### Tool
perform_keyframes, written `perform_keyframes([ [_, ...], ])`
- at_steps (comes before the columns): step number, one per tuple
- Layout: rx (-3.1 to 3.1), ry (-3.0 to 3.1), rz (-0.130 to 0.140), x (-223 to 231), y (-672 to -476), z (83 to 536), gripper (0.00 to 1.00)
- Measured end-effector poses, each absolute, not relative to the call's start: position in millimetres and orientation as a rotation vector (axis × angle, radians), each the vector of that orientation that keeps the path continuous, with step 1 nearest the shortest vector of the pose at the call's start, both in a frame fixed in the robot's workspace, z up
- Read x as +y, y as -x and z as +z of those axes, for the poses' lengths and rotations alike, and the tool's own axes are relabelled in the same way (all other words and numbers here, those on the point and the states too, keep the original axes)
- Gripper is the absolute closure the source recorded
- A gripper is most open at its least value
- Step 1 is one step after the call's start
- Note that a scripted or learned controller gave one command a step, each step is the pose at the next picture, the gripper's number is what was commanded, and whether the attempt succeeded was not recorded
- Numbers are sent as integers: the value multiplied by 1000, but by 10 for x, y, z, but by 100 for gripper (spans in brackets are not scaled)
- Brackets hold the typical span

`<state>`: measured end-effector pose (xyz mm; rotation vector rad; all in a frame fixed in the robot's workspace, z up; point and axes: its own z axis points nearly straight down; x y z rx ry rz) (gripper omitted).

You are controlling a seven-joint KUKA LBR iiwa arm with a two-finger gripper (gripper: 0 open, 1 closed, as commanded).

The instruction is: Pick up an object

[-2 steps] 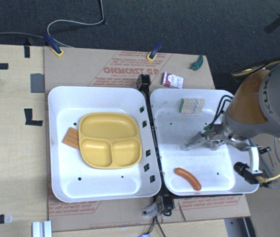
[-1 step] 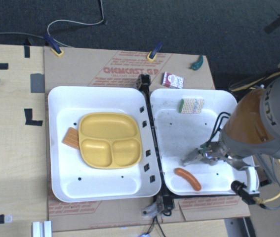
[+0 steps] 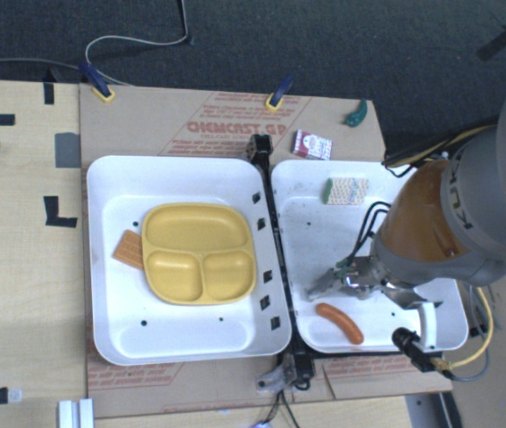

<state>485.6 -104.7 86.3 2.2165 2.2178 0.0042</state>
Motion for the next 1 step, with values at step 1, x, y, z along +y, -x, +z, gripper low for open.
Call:
perform_keyframes([
  [1, 2219, -2215, 5, -981, -5618, 863, 0],
])
